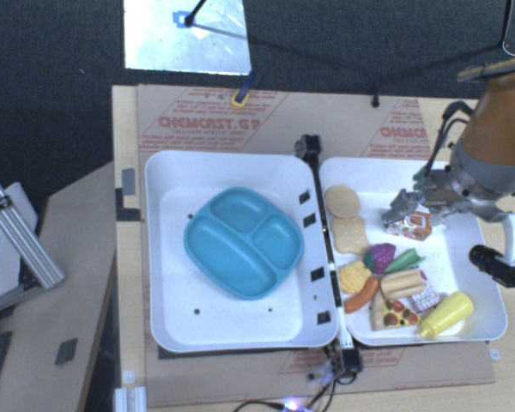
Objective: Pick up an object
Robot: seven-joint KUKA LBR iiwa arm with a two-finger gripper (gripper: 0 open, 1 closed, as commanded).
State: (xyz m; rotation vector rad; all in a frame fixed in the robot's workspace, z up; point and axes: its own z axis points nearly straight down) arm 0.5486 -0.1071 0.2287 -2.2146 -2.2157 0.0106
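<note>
The bench (197, 118), a board printed with red lettering, bears two shallow white bins side by side. The left bin (167, 316) lies well to the left of the claw and holds a blue divided plate (244, 242) set at a slant. The right bin (489, 316) sits under the claw, and the grey arm (498, 136) with its orange band reaches over its far right corner. The claw (409, 211) hangs low over the upper middle of that bin, right at a small red and white carton (417, 223), which touches or overlaps the fingertips; whether the fingers are closed on it cannot be told. To the left of the claw lie a round tan cookie (342, 201) and a slice of bread (349, 234). Below the claw sit a purple bunch of grapes (382, 256), a green pod (409, 257), a corn piece (354, 276), a hot dog (402, 281), a carrot (361, 296), a pizza slice (392, 315) and, farthest, a yellow squeeze bottle (446, 313).
</note>
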